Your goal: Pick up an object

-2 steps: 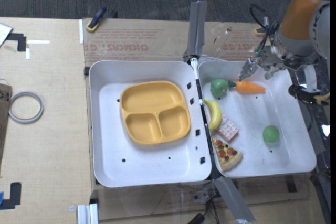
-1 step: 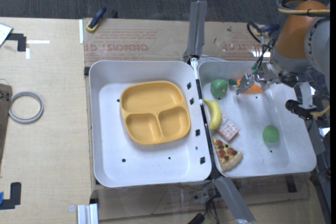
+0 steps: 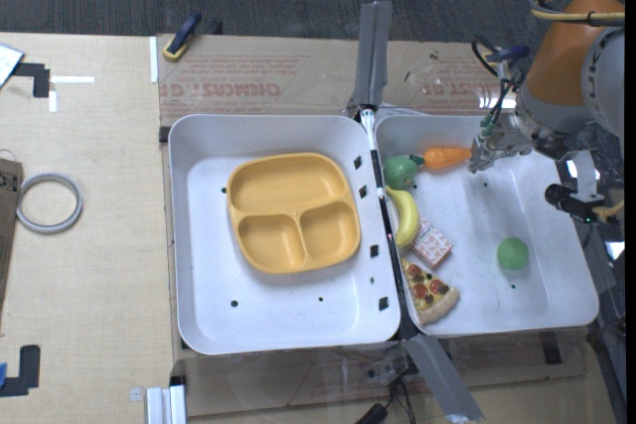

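The right bin [image 3: 556,308] holds several toy foods. An orange carrot [image 3: 445,156] lies near its back wall, with a green round fruit [image 3: 400,172] just to its left. A yellow banana [image 3: 404,216] rests along the left wall, a small pink-and-white box [image 3: 431,244] sits below it, and a pizza slice [image 3: 430,291] lies at the front left corner. A green ball [image 3: 513,254] sits alone toward the right. My gripper [image 3: 484,154] hangs low at the back of this bin, right beside the carrot's right end. Nothing visibly hangs from it.
The left bin [image 3: 199,313] holds a yellow divided plate [image 3: 294,211]. A grey divider post [image 3: 373,55] rises between the bins at the back. A tape roll [image 3: 46,203] lies on the bench far left. The arm's orange band [image 3: 566,55] stands over the right bin's back right corner.
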Robot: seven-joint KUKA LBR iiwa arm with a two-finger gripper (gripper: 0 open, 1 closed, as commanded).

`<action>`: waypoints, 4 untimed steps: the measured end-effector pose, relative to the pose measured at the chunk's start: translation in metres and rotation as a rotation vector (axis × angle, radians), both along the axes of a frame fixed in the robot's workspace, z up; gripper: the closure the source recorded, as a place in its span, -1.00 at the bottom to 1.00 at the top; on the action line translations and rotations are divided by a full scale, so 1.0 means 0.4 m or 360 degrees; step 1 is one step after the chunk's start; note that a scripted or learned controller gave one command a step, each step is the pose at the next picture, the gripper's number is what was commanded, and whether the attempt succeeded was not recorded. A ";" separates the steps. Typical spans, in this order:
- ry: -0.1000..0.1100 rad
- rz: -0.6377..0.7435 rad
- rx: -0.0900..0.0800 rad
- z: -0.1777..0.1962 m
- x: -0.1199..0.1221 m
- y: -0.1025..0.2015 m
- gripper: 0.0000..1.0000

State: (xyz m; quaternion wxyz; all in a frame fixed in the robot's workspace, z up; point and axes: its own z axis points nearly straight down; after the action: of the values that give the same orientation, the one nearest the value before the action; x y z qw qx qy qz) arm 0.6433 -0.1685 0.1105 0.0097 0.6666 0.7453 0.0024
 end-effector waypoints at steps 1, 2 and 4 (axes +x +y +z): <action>0.0028 0.0288 0.0009 0.603 -0.024 -0.010 1.00; 0.0028 -0.0043 0.0012 0.827 0.041 -0.032 1.00; 0.0029 -0.0004 0.0013 0.278 0.040 -0.134 1.00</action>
State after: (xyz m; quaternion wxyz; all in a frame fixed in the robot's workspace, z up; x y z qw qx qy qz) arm 0.6591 -0.2219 0.2215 0.0003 0.6676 0.7445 -0.0007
